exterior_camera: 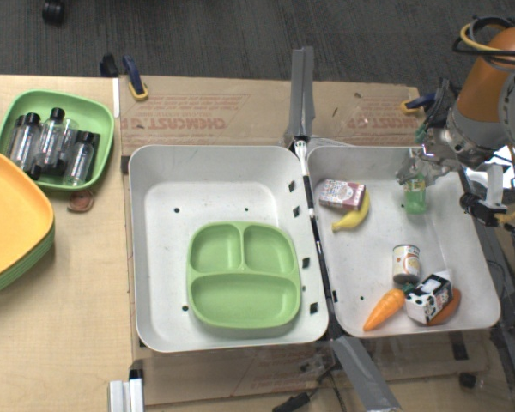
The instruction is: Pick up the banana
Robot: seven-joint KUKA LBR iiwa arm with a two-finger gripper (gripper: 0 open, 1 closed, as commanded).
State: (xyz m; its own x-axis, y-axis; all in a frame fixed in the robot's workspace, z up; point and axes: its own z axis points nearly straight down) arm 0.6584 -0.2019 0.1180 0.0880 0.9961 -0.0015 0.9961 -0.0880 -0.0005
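Observation:
The yellow banana [353, 218] lies in the right bin [472, 230], towards its back left, with one end against a pink box [341, 194]. My gripper [415, 177] hangs over the back right part of the same bin, to the right of the banana and well apart from it. A small translucent green object [415, 199] sits directly under the gripper's tip, touching or nearly touching it. Nothing of the gripper touches the banana.
In the right bin's front lie a small can [405, 263], an orange carrot [383, 309] and a black-and-white patterned item [429, 297]. The left bin [154, 230] holds a green divided plate [243, 275]. On the bench at left are a green tray of bottles [56, 140] and stacked orange plates [13, 221].

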